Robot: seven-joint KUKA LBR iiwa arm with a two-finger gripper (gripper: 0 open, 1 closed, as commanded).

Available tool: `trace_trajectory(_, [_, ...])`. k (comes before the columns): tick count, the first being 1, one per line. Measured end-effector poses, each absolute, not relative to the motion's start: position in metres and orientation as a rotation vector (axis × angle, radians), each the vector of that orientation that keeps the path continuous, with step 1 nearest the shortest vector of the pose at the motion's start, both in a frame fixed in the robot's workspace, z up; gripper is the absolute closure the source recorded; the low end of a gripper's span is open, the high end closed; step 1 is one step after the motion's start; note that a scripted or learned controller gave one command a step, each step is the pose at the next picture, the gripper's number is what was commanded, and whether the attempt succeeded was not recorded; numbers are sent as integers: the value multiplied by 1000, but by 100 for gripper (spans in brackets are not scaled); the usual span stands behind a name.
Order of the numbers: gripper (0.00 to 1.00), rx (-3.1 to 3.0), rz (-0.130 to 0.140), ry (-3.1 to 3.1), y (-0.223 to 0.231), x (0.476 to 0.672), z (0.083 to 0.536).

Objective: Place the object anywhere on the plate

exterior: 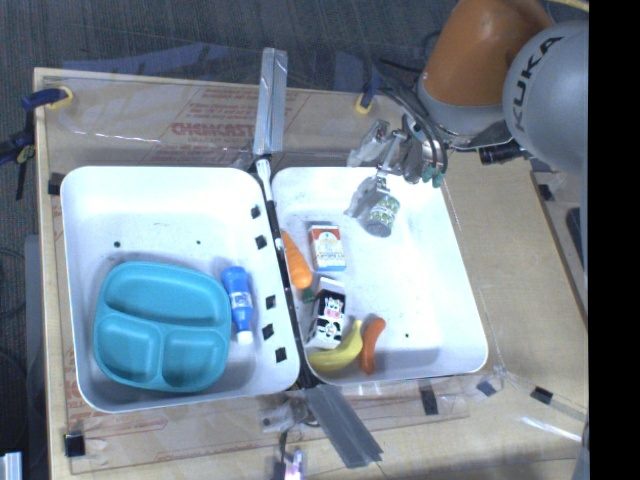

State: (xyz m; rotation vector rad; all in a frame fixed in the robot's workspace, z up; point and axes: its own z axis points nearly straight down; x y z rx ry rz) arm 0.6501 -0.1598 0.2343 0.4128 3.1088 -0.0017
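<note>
Claw [378,190] sits over the far end of the right bin [455,268], hanging off the grey arm [540,78] that comes in from the right. Fingers look clamped on a small grey can [380,213], which hangs tilted just below the claw, above the bin floor as far as I can tell.

Below-left of the claw, on the right bin floor: a small orange-and-white carton [327,247], and left of that a carrot [296,261] lying along the divider. Further down from the claw: a black-and-white cow-print carton [329,316], a banana [336,355] touching its near end, and an orange-red sausage-shaped piece [371,342] just right of the banana.

Plate [160,323]: blue, three compartments, well apart from the claw to the lower left, in the near part of the left bin [130,208]. A blue bottle with white cap [238,303] lies just beside the plate's right edge, between it and the divider.

Both bins sit on the table [520,268].
</note>
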Motion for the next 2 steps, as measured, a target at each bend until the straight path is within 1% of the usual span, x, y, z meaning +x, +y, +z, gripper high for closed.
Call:
trace_trajectory(1, [0,211,-2,3128,-178,648,261])
trace_trajectory(2, [0,173,-2,3131,-209,649,278])
